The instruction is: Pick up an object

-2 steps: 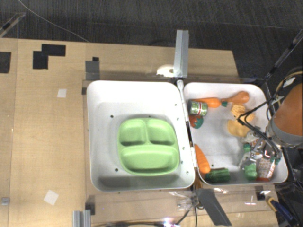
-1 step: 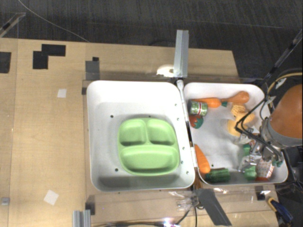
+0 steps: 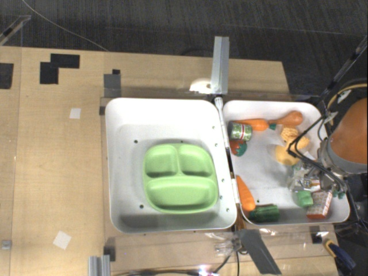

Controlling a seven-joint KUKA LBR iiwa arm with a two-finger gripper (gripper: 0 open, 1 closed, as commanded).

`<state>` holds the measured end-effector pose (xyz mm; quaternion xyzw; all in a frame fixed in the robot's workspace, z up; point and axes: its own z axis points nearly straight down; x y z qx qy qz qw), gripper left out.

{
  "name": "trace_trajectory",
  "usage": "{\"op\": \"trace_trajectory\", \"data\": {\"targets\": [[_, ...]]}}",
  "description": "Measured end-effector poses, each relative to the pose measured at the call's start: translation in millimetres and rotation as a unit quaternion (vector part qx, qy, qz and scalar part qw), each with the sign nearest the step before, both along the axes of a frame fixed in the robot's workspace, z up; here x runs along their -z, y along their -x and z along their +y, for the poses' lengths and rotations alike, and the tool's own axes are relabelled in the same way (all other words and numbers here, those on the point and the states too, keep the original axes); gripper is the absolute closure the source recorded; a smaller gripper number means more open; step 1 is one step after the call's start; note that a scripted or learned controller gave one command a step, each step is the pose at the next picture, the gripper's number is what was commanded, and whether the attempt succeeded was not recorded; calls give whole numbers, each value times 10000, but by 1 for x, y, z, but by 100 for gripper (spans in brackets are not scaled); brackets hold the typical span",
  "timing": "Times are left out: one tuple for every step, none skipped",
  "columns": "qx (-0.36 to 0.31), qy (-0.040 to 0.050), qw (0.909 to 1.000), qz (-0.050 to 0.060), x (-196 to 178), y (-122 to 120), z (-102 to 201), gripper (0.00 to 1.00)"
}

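**Arm low over the cluttered right bin**

Wooden bench (image 3: pixel 52 171) against dark carpet, bearing two white bins side by side. In the left bin (image 3: pixel 118 154), a green divided plate (image 3: pixel 180 176), lying flat near the middle. In the right bin (image 3: pixel 270 171), the loose objects:
- along the far wall, a carrot (image 3: pixel 259 124), an orange gourd (image 3: pixel 290 118) and a green-labelled can (image 3: pixel 241 131)
- near the middle, two yellow pieces (image 3: pixel 286 154)
- by the left wall, a second carrot (image 3: pixel 245 193)
- at the near wall, a dark green cucumber (image 3: pixel 264 213)

Reaching in from the right, the grey arm (image 3: pixel 351 137) with its orange band. Gripper (image 3: pixel 313 184) down in the bin's near right corner, just beside a green block (image 3: pixel 303 198) and a red-and-white pack (image 3: pixel 319 206). Impossible to tell whether parted or closed, or whether anything is gripped
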<state>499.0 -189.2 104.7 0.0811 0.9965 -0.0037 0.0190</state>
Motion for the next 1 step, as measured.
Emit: {"op": "trace_trajectory", "data": {"targets": [[505,-54,9987,76,-120,-32,48,100]]}}
